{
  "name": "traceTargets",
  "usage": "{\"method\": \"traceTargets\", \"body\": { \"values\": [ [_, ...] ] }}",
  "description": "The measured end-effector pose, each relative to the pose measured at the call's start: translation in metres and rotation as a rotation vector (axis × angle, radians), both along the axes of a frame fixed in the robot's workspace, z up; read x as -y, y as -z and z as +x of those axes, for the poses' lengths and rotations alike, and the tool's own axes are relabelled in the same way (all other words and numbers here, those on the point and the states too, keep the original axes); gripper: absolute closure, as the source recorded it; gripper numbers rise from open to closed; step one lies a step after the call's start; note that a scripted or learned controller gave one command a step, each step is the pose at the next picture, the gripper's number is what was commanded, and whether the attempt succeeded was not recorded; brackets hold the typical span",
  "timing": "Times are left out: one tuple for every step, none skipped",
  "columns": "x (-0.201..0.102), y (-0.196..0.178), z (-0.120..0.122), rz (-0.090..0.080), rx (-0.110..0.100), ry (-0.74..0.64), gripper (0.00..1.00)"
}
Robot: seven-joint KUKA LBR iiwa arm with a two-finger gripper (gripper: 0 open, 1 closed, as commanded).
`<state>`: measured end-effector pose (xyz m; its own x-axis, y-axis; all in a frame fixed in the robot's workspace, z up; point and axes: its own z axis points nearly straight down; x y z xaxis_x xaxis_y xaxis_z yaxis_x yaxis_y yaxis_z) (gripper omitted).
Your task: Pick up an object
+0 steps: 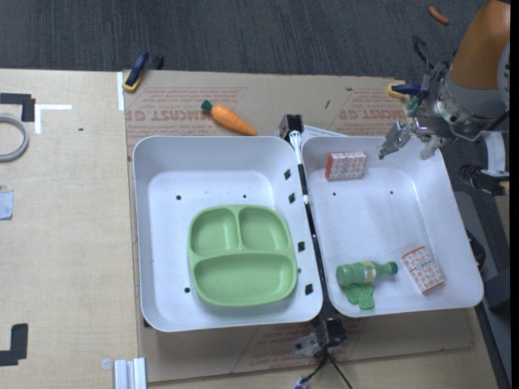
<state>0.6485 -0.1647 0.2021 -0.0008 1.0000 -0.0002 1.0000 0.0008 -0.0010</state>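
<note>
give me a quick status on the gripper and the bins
Gripper open, above right bin's far edge, holding nothing. Nearest pick: small red box. Nothing between them.

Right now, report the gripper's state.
Gripper: open, holding nothing, above the right bin's far edge near the small red-and-white box.

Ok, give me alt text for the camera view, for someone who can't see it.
A grey and orange robot arm's gripper hovers open over the far rim of the right bin, holding nothing. That bin contains two small red-and-white boxes and a green bottle. The left bin holds a green divided plate; a toy carrot lies beyond on cardboard.
</note>
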Motion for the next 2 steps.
{"method": "traceTargets", "body": {
  "values": [
    [0.001,0.028,-0.134,0.000,0.001,-0.475,0.00],
    [0.029,0.098,-0.158,-0.005,0.009,-0.534,0.00]
  ]
}}
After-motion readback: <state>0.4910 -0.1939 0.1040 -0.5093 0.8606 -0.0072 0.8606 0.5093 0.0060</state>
